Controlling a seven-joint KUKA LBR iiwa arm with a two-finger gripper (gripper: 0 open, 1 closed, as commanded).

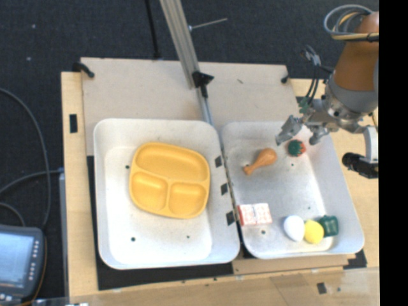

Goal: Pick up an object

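Observation:
My gripper (302, 133) hangs over the far part of the right bin (331, 183), open, with its two fingers spread apart and nothing between them. Just in front of it lies a small green and red round object (295, 148), apart from the fingers. A tan drumstick-shaped toy (260, 160) lies to its left. Along the bin's near side sit a red and white box (254, 214), a white egg shape (294, 227), a yellow round object (313, 231) and a dark green object (329, 224).
The left bin (115, 234) holds a yellow divided plate (169, 179). A slanted metal pole (185, 50) rises from between the bins at the back. Bare white floor shows in the middle of the right bin.

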